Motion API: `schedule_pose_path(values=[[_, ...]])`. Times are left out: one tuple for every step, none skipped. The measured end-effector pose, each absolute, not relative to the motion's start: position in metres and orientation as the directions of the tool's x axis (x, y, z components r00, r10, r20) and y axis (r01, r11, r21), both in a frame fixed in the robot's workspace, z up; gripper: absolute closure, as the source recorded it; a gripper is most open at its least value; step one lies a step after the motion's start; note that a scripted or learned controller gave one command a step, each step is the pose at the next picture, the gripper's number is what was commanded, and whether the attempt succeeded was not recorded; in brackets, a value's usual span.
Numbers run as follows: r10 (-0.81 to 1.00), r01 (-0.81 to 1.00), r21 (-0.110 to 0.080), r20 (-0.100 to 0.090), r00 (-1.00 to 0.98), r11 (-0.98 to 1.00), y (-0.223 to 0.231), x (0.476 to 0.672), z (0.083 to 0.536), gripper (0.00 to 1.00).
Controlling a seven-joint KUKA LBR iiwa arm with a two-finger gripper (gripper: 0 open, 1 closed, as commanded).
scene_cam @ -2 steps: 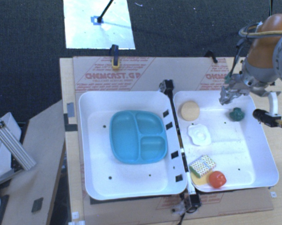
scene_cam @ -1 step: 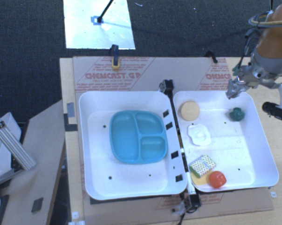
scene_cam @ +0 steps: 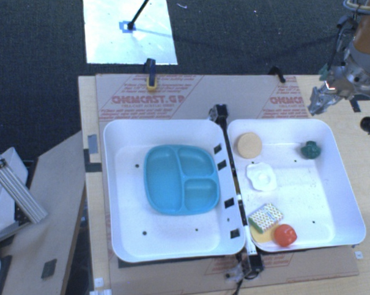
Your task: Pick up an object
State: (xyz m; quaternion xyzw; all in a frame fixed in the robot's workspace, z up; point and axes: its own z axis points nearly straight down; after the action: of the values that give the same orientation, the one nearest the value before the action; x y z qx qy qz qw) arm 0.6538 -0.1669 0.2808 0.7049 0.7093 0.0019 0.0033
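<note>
On the far left a grey ribbed bar (scene_cam: 15, 185) leans over the edge of a side table. The worktop (scene_cam: 92, 117) carries a printed board (scene_cam: 189, 91) with two white bins on it, side by side. Behind them, on the dark floor, lies a pale sheet (scene_cam: 128, 30), and a yellow clamp (scene_cam: 151, 78) grips the board's far edge.

The left bin (scene_cam: 125, 238) holds a blue plate (scene_cam: 180, 179) with three compartments, lying flat near the middle. A row of black clips (scene_cam: 225, 166) runs along the seam where the bins meet.

The right bin (scene_cam: 343, 186) holds the small things. A tan disc (scene_cam: 249, 144) lies in its far left corner, and just in front of that a white piece (scene_cam: 261, 176). Near the front left corner a chequered block (scene_cam: 266, 217) rests on a yellow piece (scene_cam: 260, 233), with a red ball (scene_cam: 285, 234) touching them on the right. A dark green lump (scene_cam: 310, 149) sits alone by the far right wall, well apart from the rest, with nothing crowding it.

The gripper (scene_cam: 322, 98) hangs beyond the right bin's far right corner, above the board, clear of everything in the bin. Nothing shows between its fingers; whether they stand apart or together I cannot tell.
</note>
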Motion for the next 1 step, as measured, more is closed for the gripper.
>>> schedule_pose_path(values=[[1.0,1.0,0.0,0.0,-0.007,0.007,-0.1281,0.6338,0.2691,1.0]])
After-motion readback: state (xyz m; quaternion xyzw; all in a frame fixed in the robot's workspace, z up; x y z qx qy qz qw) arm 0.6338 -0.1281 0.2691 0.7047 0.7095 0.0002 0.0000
